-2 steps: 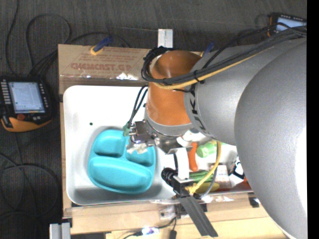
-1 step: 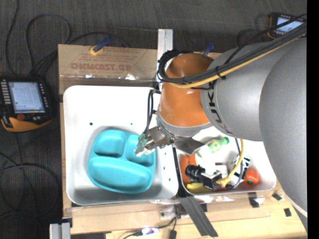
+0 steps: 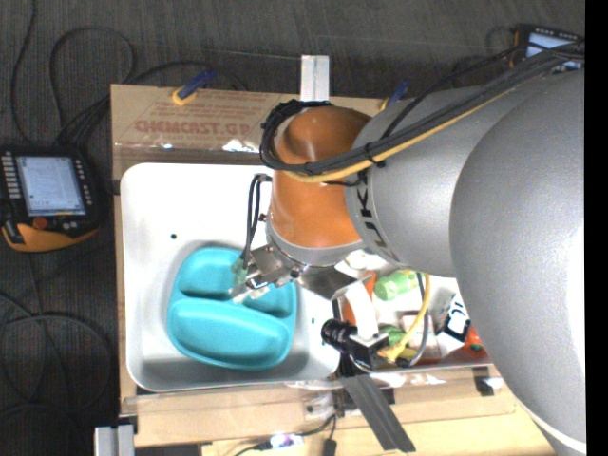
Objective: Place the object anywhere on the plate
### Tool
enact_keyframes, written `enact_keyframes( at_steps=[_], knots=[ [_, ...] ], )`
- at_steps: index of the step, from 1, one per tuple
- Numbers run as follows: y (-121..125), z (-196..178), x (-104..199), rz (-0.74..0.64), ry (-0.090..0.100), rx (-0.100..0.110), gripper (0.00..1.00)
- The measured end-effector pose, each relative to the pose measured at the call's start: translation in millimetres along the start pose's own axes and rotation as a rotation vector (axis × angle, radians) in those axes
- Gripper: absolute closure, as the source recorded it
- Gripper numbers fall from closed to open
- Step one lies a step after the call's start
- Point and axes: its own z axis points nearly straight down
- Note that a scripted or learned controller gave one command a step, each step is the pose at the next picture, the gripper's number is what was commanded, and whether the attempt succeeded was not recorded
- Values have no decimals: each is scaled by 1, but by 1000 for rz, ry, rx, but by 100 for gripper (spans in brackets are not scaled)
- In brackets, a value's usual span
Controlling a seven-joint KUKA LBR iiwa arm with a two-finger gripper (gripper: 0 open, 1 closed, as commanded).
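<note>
- Arm [image 3: 475, 207]: grey w/ orange band, reaches in from right, covers most of right bin [image 3: 446, 350].
- Left bin [image 3: 152, 217]: white, holds plate.
- Plate [image 3: 223, 321]: teal, divided, in left bin's lower half.
- Gripper [image 3: 249, 281]: over plate's upper right edge; finger state can't be made out.
- Objects [image 3: 404, 297]: small mixed items in right bin, beside arm.

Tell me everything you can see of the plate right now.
The plate is turquoise, smooth and plastic-looking, with raised ridges dividing it into compartments: one large near section and smaller ones behind. It lies flat in the left bin, toward its near right corner. The gripper hangs over its far right compartments, hiding part of them. The compartments in view look bare. Whether the gripper touches it, I cannot tell.
</note>
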Motion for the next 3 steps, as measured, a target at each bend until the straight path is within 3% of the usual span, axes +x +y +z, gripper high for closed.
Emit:
enact_keyframes(
  at_steps=[1,2,3],
  knots=[
    [0,-8,0,-1,0,4,100],
    [30,6,55,125,-1,0,100],
    [30,6,55,126,-1,0,0]
  ],
)
